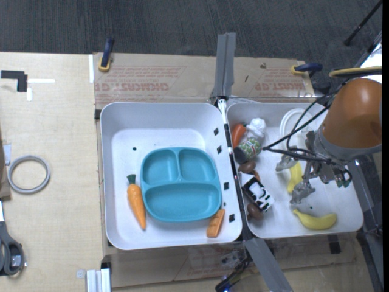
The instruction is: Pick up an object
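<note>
Camera view: gripper point(302, 190) hangs low in the right bin point(346, 224), fingers slightly parted and grasping nothing, tips just above the yellow banana point(315, 220) near the bin's front wall, a second yellowish piece point(295, 174) just beside the fingers. Along the right bin's left wall sit a small bottle point(249, 146), an orange-red item point(237, 132) and a black-and-white toy point(258, 193). Left bin point(115, 132) holds a blue divided plate point(180, 184), a carrot point(137, 203) touching its left side, and an orange piece point(215, 222) at its front right corner.
</note>
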